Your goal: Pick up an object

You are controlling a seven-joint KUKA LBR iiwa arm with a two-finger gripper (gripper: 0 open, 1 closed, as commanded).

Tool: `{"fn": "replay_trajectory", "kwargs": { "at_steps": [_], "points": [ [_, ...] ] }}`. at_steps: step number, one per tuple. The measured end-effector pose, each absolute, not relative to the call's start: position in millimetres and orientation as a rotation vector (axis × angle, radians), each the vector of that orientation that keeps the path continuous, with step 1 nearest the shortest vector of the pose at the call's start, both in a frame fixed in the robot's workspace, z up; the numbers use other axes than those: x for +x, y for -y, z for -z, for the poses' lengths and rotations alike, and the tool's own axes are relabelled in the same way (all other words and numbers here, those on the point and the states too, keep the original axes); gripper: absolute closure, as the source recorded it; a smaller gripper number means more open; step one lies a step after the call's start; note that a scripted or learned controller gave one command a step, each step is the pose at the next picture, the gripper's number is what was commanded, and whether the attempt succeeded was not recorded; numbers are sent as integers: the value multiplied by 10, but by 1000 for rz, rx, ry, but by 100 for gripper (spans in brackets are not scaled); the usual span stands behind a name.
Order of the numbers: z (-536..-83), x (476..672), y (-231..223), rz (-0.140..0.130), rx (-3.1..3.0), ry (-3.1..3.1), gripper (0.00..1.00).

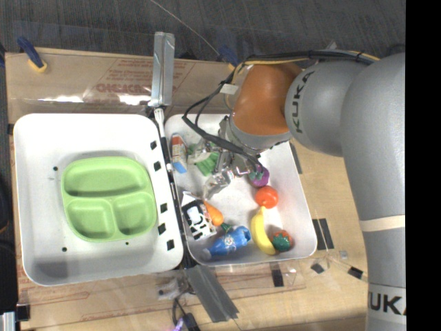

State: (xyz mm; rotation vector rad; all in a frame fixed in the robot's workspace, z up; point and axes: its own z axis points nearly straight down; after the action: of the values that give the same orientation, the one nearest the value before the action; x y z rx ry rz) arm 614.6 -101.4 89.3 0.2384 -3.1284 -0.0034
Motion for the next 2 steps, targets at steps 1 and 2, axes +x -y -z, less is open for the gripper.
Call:
{"fn": "replay_trajectory", "kwargs": {
  "at_steps": [1,2],
  "points": [
    [-936,6196,1637,-3,335,3127,0],
    [-921,6107,1065,4,185,3136,0]
  ]
}}
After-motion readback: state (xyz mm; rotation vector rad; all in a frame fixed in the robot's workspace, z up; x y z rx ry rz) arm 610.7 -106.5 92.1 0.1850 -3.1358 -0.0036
